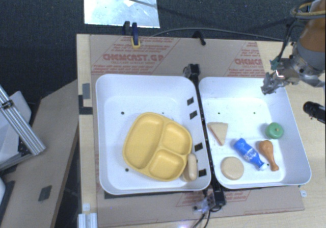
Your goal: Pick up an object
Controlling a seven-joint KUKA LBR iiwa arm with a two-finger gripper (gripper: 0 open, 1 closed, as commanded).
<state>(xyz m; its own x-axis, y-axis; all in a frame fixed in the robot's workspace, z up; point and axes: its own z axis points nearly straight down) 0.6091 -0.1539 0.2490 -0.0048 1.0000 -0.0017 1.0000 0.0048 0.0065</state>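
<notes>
Yellow tray (158,153) one; white bins (147,86) two.

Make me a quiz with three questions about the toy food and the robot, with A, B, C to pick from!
1. Where is the yellow tray?
A. in the left bin
B. in the right bin
C. on the bench outside the bins

2. What colour is the little bottle?
A. red
B. blue
C. black

3. Where is the tool?
A. touching the drumstick
B. inside the yellow tray
C. at the right bin's far right corner, away from the food

Answers:
1. A, the tray lies in the left bin, with a bread roll beside it.
2. B, the bottle is blue with a white label, between the cookie and the drumstick.
3. C, the tool sits by the right bin rim, apart from the green piece and sandwich wedge.
</notes>
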